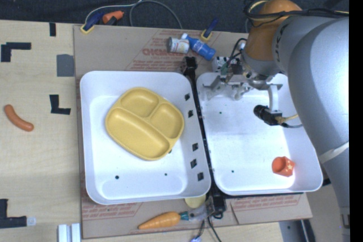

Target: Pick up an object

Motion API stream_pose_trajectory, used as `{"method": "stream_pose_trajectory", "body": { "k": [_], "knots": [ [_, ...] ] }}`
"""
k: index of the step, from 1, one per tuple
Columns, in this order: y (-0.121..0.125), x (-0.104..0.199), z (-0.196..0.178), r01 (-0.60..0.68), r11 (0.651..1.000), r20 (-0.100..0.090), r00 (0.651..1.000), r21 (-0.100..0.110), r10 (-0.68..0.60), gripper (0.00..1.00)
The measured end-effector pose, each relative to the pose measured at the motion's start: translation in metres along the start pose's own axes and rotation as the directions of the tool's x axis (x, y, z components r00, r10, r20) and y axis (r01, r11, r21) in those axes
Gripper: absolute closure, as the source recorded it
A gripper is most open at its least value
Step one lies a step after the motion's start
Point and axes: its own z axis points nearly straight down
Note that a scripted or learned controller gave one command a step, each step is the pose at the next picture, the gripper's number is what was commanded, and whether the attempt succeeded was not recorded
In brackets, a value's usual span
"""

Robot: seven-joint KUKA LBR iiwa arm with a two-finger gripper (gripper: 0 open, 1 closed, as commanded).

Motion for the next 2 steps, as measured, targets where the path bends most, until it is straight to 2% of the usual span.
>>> {"method": "stream_pose_trajectory", "body": {
  "k": [2],
  "knots": [
    [-0.0012, 0.0082, 0.007, -0.003, 1.0, 0.0, 1.0, 0.003, 0.003, 0.0]
  ]
}}
